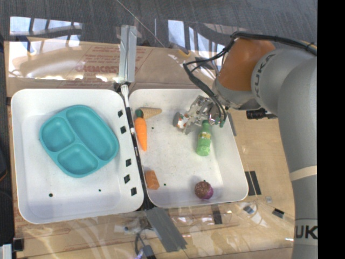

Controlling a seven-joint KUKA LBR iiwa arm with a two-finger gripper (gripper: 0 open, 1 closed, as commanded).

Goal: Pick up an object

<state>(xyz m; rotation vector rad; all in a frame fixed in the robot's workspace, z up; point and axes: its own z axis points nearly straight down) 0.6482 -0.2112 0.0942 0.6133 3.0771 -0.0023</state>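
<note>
Glossy plastic bins (pixel 178 196), matt teal plate (pixel 79 140)

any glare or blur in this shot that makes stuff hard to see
Camera view: bright window glare streaks the brown bench surface behind the bins and the clear sheet at the front edge; the gripper over the right bin is a small shiny tangle, its fingers unreadable; the teal plate, carrot and green bottle look sharp.

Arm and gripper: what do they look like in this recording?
The arm is smooth, rounded grey metal with an orange band above the wrist and dark lettering on its casing. Black cables loop alongside the wrist. The gripper is a small silvery metal assembly.
</note>
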